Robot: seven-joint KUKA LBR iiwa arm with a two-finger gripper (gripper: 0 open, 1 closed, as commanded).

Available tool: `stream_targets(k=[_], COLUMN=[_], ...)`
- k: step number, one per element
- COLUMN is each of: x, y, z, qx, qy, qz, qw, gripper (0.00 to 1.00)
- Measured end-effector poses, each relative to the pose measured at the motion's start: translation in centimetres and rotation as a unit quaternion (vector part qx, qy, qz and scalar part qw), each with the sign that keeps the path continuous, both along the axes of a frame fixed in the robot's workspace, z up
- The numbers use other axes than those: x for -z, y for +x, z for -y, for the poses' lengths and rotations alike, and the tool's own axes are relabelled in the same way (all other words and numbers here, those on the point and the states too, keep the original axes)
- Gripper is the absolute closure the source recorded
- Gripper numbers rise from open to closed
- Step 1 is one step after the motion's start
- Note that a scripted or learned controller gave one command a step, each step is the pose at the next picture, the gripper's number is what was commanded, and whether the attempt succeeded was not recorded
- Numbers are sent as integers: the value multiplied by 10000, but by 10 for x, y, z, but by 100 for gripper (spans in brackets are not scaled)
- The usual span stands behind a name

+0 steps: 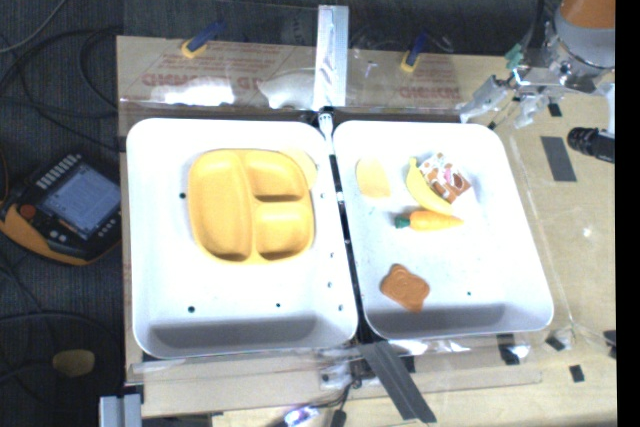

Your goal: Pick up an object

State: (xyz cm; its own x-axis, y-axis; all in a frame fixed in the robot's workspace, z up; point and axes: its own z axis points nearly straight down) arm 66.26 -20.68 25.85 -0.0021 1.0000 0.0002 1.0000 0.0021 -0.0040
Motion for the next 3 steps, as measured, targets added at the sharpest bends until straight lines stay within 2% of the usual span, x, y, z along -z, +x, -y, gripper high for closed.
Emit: stream_targets(k=[1,2,3], x=[130,144,131], y=[-9,-26,7], z=[-81,-55,-55], qx=[265,216,379], qy=[-28,-45,-17], qz=[65,183,42], qw=[9996,9996,9993], gripper=[0,0,0])
